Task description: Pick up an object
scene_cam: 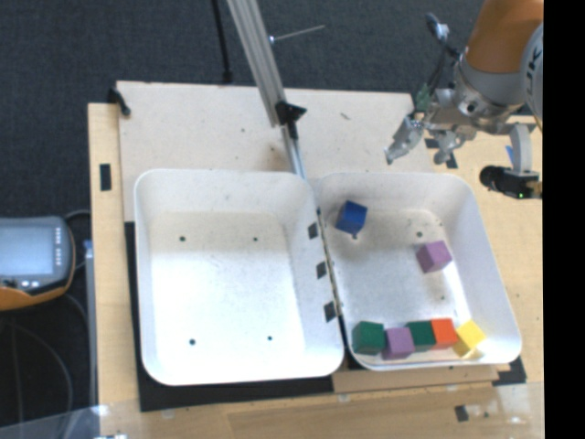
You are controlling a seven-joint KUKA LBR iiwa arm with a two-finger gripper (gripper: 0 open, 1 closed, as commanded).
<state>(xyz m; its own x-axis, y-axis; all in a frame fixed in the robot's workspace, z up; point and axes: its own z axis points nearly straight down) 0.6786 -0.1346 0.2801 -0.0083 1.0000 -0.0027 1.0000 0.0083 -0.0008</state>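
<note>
Grey arm with orange band reaches in at upper right; its two-finger gripper hangs above the bench, just beyond the right shallow white bin's far rim; inside: blue cube, purple cube; row along near wall, dark green cube, purple, green, orange, yellow; left white bin alongside, touching.

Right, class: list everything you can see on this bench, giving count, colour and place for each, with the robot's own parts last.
Shallow white plastic bins: 2, white, side by side on bench.
Blue cube: 1, right bin, upper left.
Purple cubes: 2, right bin; one mid-right, one in front row.
Green cubes: 2, front row.
Orange cube: 1, front row.
Yellow cube: 1, front right corner.
Gripper: 1, grey, above right bin's far edge.
</note>
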